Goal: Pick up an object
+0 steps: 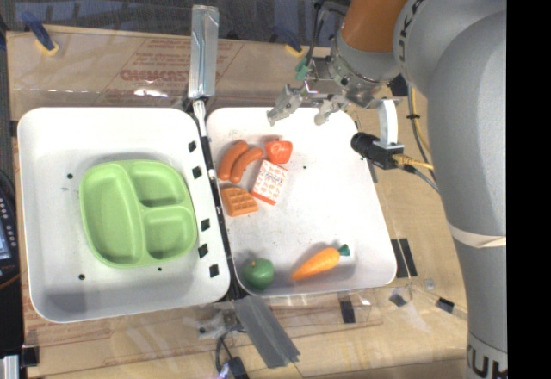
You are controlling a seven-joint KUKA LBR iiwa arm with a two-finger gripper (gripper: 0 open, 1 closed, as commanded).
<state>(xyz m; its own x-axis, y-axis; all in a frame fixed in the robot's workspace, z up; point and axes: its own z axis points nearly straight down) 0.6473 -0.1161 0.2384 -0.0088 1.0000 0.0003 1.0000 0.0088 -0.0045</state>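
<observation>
A green divided tray (138, 214) lies in the left white bin (43, 282) — seemingly flat.

Grey arm (456, 67), orange band above wrist, black KUKA lettering, black cables, metal pincer (301, 114).

The arm (448, 67) reaches in from the right — fingers (282, 110) spread, holding nothing.

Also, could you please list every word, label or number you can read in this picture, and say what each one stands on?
"KUKA": dark letters on the grey robot arm, partly turned away.
"KU": at the arm's lower casing, cut off.
Red print on the small white carton: too small to read.
Faint red lettering on the clear plastic sheet behind the bins: too blurred.
</observation>
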